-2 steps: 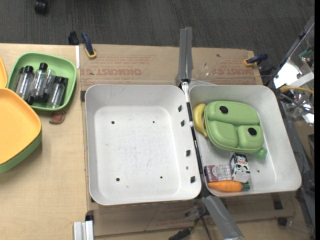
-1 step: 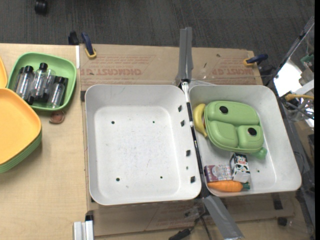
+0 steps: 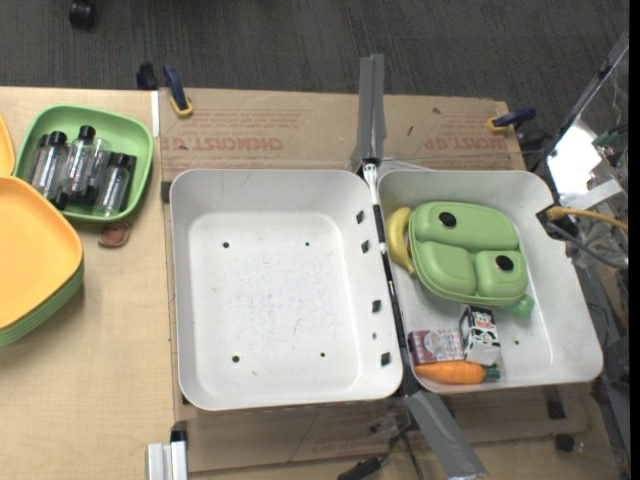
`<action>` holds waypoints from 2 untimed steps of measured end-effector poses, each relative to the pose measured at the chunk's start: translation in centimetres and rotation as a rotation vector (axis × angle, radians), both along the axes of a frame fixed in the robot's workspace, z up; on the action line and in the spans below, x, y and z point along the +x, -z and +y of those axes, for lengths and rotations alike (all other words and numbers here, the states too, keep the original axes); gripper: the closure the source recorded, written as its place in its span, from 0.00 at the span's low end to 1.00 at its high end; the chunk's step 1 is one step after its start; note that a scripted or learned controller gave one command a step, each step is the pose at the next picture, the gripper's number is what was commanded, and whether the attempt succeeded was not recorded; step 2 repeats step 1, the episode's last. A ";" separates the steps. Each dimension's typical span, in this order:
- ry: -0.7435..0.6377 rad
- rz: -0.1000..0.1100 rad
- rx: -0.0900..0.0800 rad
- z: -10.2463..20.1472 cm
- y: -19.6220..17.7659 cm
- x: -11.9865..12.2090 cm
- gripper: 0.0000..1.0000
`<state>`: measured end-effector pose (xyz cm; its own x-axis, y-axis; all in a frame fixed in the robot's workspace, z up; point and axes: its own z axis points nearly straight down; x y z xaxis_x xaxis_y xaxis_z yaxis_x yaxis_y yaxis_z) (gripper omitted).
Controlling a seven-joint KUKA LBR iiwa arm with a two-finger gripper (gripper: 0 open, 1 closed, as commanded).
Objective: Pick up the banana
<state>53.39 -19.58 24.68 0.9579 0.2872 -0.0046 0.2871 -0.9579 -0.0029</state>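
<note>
Two shallow white plastic bins sit side by side on the bench, the left bin (image 3: 200, 368) bare inside and the right bin (image 3: 560, 348) holding every loose object. One sheet of brown printed cardboard (image 3: 260, 133) lies under and behind both bins. One stack of orange plates (image 3: 30, 258) rests at the far left, and behind it one green square tray (image 3: 135, 148) holds four dark-capped clear bottles (image 3: 78, 168).

Inside the right bin, one light green divided plastic tray (image 3: 468, 250) lies face down, taking up most of the upper half. One yellow banana (image 3: 399, 238) lies just left of it, wedged between that tray and the bin's left wall, touching or slightly tucked under the tray's edge. Its long axis runs roughly from the far side toward the near side, curving gently, with its lower tip pointing toward the near left corner. The green tray crowds its right side and the bin wall hems its left.

Near the front edge lie one orange plastic carrot (image 3: 450, 372), one small purple-and-white packet (image 3: 436, 344), and one small black-and-white milk carton (image 3: 482, 336), all well clear of the banana.

At the right edge, part of the grey arm structure (image 3: 590, 218) with a yellow cable shows; the gripper's opening cannot be judged, and nothing is seen held.
</note>
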 end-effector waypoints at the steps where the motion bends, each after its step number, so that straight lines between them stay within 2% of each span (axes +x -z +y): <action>1: -0.024 -0.001 -0.002 -2.5 -5.1 -0.9 1.00; 2: -0.024 -0.001 -0.002 -2.5 -5.1 -0.9 1.00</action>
